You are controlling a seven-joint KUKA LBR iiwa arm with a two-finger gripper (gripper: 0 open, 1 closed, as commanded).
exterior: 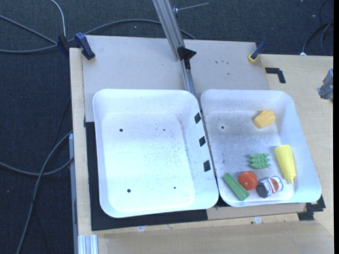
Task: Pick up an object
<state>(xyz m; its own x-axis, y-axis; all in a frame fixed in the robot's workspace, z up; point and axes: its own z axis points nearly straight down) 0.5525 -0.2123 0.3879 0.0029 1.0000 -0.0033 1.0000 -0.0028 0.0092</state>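
Observation:
The right bin (296, 120) holds several small toys. A yellow corn piece (264, 118) lies near its far right side. A yellow bottle (285, 162) lies along the right wall. Beside it is a green leafy piece (258, 160). At the near edge lie a long green piece (234, 186), a red tomato (248, 180) and a small can (270, 186), close together. A grey part of my gripper (326, 85) pokes in at the right edge, outside the bin and well away from the toys, holding nothing that I can see.
The left bin (106, 105) stands beside the right one, with black clips (202, 141) along the shared wall. A slanted metal rail (172, 25) rises from the bench's back. Blue (85, 45) and yellow (257, 52) clamps hold the back board. Cables lie on the floor at left.

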